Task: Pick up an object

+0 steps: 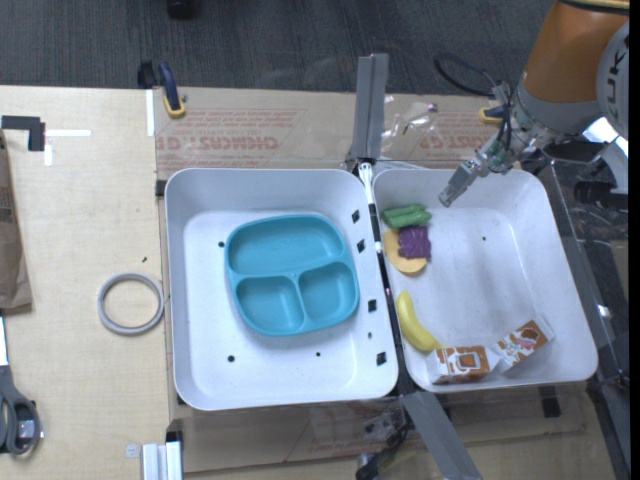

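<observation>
The gripper (455, 190) is hanging over the far wall of the right bin (500, 258), near the middle of that wall, and its fingers are appearing as one narrow grey tip, so I cannot tell if the jaws are spread or pressed together; nothing is showing between them. The arm is reaching down to it from the orange band (575, 48) beyond the bin's far right corner. All candidates for picking are lying along the bin's left wall: a green pepper-like piece (406, 215) closest to the gripper, a purple grape bunch (414, 241) touching it on the near side and resting on a yellow round piece (402, 258), then a banana (414, 323) lying apart, and two small cartons (490, 353) against the near wall. In my judgement the step in hand is choosing and approaching one object. To do it well, the gripper is better going for the banana, because it is lying free, with the fingers closing across its narrow width. The clustered pieces are risking a double or slipping grasp.
</observation>
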